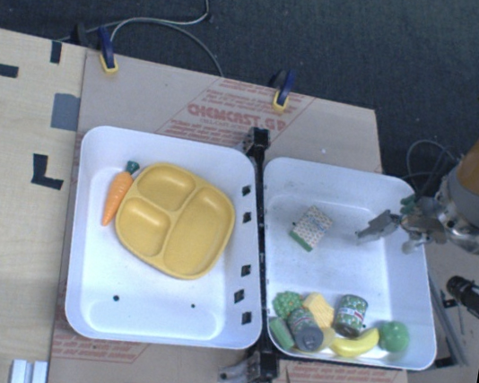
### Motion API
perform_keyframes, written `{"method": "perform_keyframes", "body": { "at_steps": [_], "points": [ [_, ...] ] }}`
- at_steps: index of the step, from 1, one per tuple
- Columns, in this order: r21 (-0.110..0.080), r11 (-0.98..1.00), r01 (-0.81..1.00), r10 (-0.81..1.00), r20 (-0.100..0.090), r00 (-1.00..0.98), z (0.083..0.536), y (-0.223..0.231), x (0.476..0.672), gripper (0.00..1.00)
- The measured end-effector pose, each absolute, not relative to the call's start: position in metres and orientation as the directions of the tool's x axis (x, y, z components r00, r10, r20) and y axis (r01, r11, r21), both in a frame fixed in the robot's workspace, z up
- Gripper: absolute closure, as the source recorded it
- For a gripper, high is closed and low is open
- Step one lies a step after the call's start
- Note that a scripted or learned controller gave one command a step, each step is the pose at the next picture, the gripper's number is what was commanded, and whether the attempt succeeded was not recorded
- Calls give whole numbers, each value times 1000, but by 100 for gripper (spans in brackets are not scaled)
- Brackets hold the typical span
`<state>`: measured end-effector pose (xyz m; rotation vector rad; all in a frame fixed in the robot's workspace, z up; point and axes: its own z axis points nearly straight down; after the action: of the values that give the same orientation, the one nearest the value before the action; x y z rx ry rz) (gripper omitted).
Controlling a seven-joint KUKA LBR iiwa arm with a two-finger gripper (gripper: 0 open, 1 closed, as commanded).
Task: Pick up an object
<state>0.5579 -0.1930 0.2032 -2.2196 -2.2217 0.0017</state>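
My gripper (393, 235) hangs over the right bin's (335, 270) right side, open, with nothing between its fingers. A small green-speckled box (311, 228) lies to its left in that bin. Along the bin's near edge several toys crowd together: a green broccoli (287, 304), a yellow piece (320, 308), a small tin can (351, 315), a banana (356, 344), a green ball (393, 336) and a grey can (308, 331). The gripper is well apart from this cluster.
The left bin (147, 307) holds a yellow divided plate (174, 219) with a toy carrot (117, 196) beside its left edge. A black divider strip (254, 234) runs between the bins. Two clamps (283, 89) grip the cardboard at the back.
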Motion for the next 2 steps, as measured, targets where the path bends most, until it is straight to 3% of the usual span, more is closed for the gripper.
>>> {"method": "perform_keyframes", "body": {
  "at_steps": [2],
  "points": [
    [-3, 2, 1000, 1000, 0, -2, 110, -97, 606, 0]
  ]
}}
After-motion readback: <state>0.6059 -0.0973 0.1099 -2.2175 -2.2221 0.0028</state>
